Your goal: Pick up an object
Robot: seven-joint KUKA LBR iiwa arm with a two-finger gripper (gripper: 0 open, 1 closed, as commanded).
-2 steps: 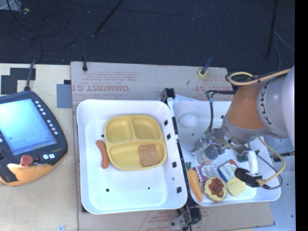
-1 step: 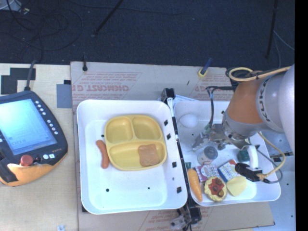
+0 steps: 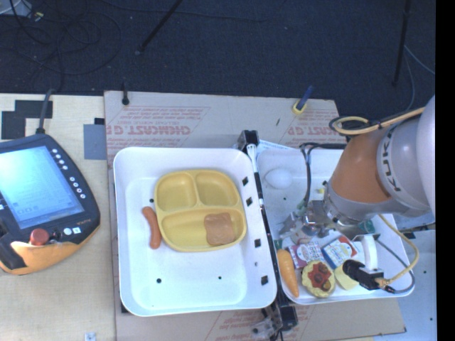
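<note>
Two shallow white bins sit side by side on a cardboard-covered bench. Nearest, at five o'clock, the right bin (image 3: 407, 290) holds a carrot (image 3: 288, 273), a small pizza (image 3: 319, 278) and packets; a white egg (image 3: 278, 178) lies toward its far end. At the middle, the KUKA arm's gripper (image 3: 311, 217) hangs over that clutter, its grip impossible to tell. The left bin (image 3: 185, 286) carries a yellow divided tray (image 3: 197, 209), a sausage (image 3: 152, 227) beside it. At nine o'clock rests a control pendant (image 3: 39, 201). Beyond, dark carpet with cables.
</note>
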